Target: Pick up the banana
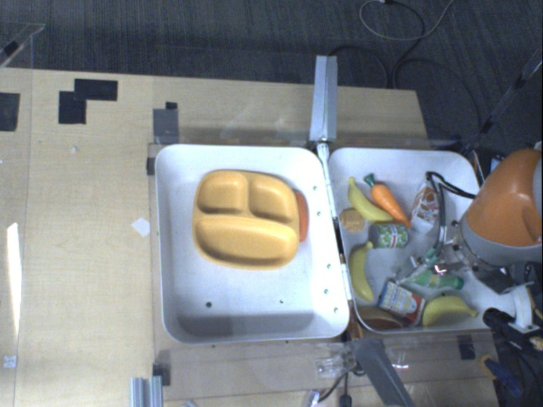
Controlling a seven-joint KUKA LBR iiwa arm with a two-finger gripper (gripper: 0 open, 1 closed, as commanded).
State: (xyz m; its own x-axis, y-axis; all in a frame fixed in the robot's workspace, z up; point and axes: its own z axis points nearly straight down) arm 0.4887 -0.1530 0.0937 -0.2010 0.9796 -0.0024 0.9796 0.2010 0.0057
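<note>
Three bananas lie in the right bin (458, 161). One banana (363, 203) rests at the upper left beside a carrot (387, 198). A second, greenish banana (361, 272) lies along the bin's left wall. A third banana (447, 309) sits by the front right corner. My gripper (436, 264) hangs low over the clutter in the middle of this bin, just above the third banana and to the right of the second. No banana shows inside it. The orange wrist band (512, 198) covers the bin's right side.
Around the gripper lie a green-labelled can (390, 236), a white packet (425, 206), a small carton (398, 298) and a green item (434, 281). A yellow divided plate (244, 218) sits in the left bin (178, 253), with an orange object (303, 219) at its right edge.
</note>
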